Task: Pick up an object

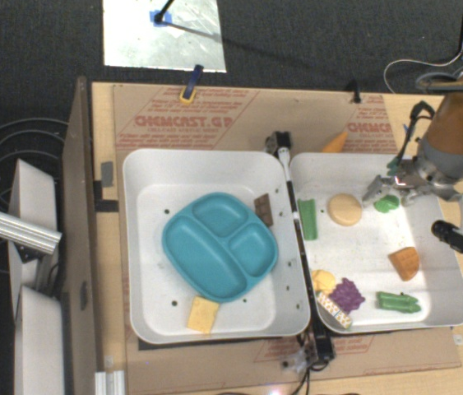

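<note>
My gripper [392,192] hangs low over the back right of the right bin [445,245], its fingers spread apart and open. Just below and between the fingertips a small green object [386,205] lies on the bin floor; I see no grip on it. To its left rests a round tan bun [345,210]. Further items in this bin: a green stick [307,219], an orange wedge [405,262], purple grapes [347,293], a green bean-like piece [398,302] and a yellow piece [323,281].
The left bin [149,220] holds a blue divided plate [219,245], a brown block [263,209] and a yellow slab [202,313]. An orange carrot [335,142] lies behind the right bin. The arm's black side fitting [453,235] overhangs the right rim.
</note>
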`<state>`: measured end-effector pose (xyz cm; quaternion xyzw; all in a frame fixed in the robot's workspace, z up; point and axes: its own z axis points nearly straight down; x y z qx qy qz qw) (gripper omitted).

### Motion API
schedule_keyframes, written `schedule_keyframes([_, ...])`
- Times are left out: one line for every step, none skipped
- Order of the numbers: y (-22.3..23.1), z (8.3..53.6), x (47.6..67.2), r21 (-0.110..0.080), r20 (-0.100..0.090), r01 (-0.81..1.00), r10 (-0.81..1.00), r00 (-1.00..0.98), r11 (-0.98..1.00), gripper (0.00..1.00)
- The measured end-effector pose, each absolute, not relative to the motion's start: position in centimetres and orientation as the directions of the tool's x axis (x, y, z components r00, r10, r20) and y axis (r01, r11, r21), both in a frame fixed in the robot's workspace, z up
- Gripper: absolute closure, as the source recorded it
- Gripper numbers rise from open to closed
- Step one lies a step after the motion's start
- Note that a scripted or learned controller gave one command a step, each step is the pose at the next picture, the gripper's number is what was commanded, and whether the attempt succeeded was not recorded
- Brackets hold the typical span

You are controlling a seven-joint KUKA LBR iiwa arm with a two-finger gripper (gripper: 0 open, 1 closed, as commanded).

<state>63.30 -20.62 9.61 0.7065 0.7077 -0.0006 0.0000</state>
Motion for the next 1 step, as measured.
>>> schedule_keyframes([-20.69,19.46,53.67,-0.001,0.001,1.0,1.0,0.002,-0.002,0.0])
